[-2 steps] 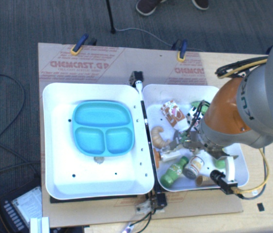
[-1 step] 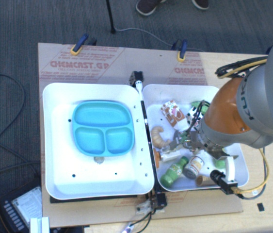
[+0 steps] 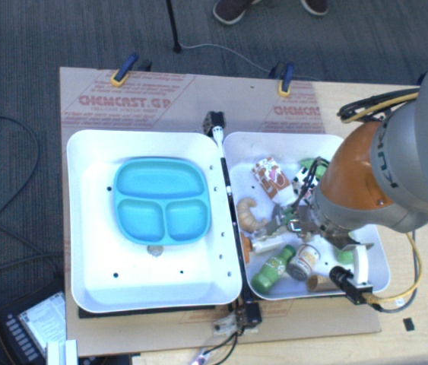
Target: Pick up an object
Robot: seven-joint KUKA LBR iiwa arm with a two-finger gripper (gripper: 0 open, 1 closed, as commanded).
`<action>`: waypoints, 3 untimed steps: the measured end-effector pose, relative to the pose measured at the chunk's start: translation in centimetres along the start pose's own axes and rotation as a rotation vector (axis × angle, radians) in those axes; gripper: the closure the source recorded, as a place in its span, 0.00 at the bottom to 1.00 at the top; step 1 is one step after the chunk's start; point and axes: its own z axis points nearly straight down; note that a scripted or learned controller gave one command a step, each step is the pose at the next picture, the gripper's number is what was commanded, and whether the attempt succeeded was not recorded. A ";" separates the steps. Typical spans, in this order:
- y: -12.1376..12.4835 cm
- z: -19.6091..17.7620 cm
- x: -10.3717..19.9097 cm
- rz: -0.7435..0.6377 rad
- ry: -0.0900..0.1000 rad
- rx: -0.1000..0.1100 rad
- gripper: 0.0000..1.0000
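Observation:
The right bin (image 3: 236, 158) holds several small items. Among them are a green bottle (image 3: 272, 271), a round tin (image 3: 305, 261), a tan pastry-shaped piece (image 3: 248, 214), a red and white packet (image 3: 271, 176) and a black and white toy (image 3: 304, 178). The arm's orange band (image 3: 354, 177) and grey wrist hang over this bin's right half and hide what lies under them. My gripper (image 3: 287, 220) reaches down to the left of the wrist, low over the clutter between the pastry piece and the tin. No object can be made out between its tips.
The left bin (image 3: 84, 204) carries a blue divided tray (image 3: 160, 200) and a small grey bit (image 3: 155, 249) just below it. Two clamps (image 3: 126, 67) (image 3: 285, 80) grip the cardboard at the back. A black bracket (image 3: 215, 122) sits between the bins.

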 end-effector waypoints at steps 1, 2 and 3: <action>0.0 0.0 0.0 0.000 0.000 0.000 0.00; 0.0 0.0 0.0 0.000 0.000 0.000 0.00; 0.0 0.0 0.0 0.000 0.000 0.000 0.00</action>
